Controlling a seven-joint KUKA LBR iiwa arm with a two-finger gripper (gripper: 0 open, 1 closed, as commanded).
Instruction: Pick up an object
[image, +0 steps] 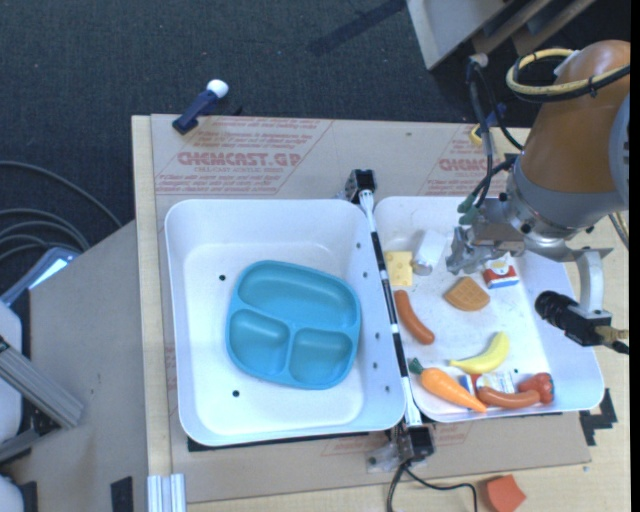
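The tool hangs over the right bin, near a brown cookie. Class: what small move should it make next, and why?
Probably a short drop straight down. The tool sits just above and left of the cookie, which lies flat with bare bin floor around it. The hot dog and banana lie apart from it, so the descent looks unobstructed.

Right bin (570, 372) holds the candidate objects. Yellow cheese wedge (400, 270) near the left wall. Small white cylinder (426, 252) just beside it, tilted. Brown bread-like piece (467, 294) mid-bin. Red-and-white carton (501, 275) just right of it. Red-orange hot dog (414, 317) lies diagonal below the cheese. Yellow banana (483, 355) lower middle. Orange carrot (448, 387) and red sausage (512, 395) at the front edge.
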